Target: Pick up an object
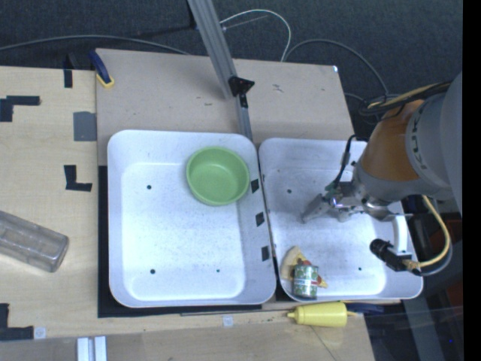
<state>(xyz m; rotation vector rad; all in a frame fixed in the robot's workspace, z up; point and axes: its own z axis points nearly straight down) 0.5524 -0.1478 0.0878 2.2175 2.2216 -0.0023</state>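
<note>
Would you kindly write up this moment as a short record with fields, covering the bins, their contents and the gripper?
left bin: holds a green bowl near its upper right corner
right bin: holds a small can with a scrap of packaging at its lower left corner
gripper: low over the middle of the right bin, nothing seen between its jaws
bench edge: yellow bottle lying below the right bin
far left: clear container on its side

Two white bins (131, 201), one green bowl (217, 175), one small can (305, 279), and one yellow bottle (323, 315) were counted.
</note>
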